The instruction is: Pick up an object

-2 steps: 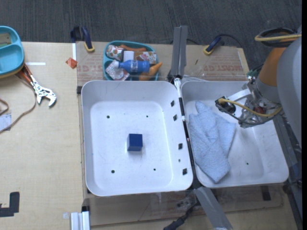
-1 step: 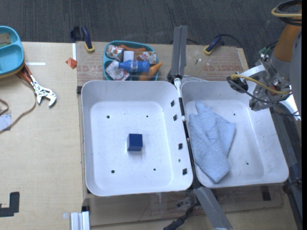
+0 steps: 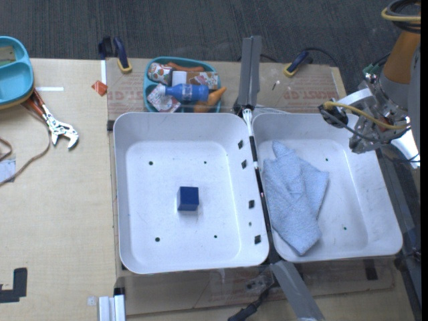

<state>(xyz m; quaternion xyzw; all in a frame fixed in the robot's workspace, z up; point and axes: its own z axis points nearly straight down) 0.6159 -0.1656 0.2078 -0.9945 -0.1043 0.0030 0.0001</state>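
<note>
A small dark blue cube [image 3: 188,198] sits on the floor of the left bin [image 3: 134,246], a little below its middle. A crumpled pale blue-grey cloth [image 3: 294,196] lies in the left half of the right bin [image 3: 374,236], reaching from near the back wall to the front wall. My gripper [image 3: 362,141] hangs over the right bin's back right corner, to the right of the cloth and well apart from it. It is small and dark against the arm. Nothing shows in it.
Behind the left bin stands a teal tray [image 3: 182,85] of mixed small items. A wrench [image 3: 59,131] and a blue dish [image 3: 13,72] lie on the wooden bench at the left. A grey upright post [image 3: 249,72] rises behind the bins' shared edge.
</note>
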